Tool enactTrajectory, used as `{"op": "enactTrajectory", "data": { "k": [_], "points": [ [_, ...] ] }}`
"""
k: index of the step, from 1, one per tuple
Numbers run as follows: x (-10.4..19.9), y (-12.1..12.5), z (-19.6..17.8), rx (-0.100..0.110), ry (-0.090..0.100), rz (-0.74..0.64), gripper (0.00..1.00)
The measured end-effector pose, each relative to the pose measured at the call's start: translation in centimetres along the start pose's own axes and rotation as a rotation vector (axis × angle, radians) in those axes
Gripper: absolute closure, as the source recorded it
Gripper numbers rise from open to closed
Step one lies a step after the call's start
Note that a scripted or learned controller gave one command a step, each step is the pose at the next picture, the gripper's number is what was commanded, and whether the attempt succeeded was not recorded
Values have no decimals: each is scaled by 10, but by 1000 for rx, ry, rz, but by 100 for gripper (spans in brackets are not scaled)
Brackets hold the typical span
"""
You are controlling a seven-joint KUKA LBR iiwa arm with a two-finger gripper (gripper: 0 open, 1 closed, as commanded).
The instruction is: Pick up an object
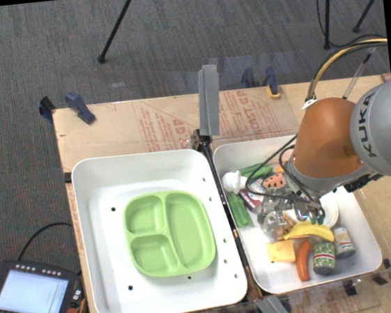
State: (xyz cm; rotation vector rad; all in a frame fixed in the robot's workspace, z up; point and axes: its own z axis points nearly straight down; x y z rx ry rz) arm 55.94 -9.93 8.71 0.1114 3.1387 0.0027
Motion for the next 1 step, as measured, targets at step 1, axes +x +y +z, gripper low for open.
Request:
{"op": "enactTrajectory", "data": {
  "k": [1],
  "points": [
    [0,0,0,0,0,-1,0]
  ]
}}
